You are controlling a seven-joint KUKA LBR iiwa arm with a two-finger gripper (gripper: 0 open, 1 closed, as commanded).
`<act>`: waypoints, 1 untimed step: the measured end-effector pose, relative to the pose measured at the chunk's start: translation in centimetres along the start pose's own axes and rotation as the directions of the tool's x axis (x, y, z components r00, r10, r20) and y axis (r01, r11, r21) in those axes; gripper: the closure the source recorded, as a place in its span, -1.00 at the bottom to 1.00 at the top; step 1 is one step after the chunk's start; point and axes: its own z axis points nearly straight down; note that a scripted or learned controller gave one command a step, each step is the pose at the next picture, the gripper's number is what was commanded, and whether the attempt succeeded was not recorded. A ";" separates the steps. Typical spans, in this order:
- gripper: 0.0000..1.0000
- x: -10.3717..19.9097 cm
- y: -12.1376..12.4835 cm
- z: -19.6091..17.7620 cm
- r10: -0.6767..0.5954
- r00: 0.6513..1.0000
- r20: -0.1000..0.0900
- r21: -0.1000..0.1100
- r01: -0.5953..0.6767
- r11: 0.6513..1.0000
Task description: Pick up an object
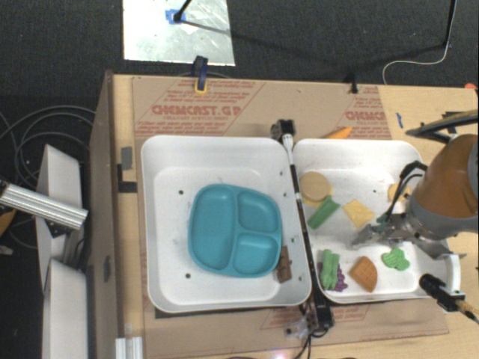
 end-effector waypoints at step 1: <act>-1.00 3.3 4.2 0.0 -0.008 1.000 0.001 -0.005 0.008 1.000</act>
